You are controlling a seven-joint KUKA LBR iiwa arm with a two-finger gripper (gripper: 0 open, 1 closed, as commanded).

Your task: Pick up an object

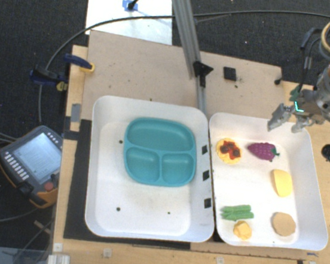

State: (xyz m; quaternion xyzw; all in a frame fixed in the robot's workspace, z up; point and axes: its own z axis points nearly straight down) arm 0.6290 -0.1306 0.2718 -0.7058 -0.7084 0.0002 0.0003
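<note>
Above the right bin's (pixel 312 178) far rim, open empty pincer (pixel 289 122)

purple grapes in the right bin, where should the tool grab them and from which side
Probably across the plump middle of the purple grapes, coming straight down from above. The bunch lies flat, long axis left-right with its green stem end at the right, so closing across the narrow width suits it. There is a gap to the small pizza on its left.

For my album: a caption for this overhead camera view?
Robot claw open above the right white bin of toy food.
</note>
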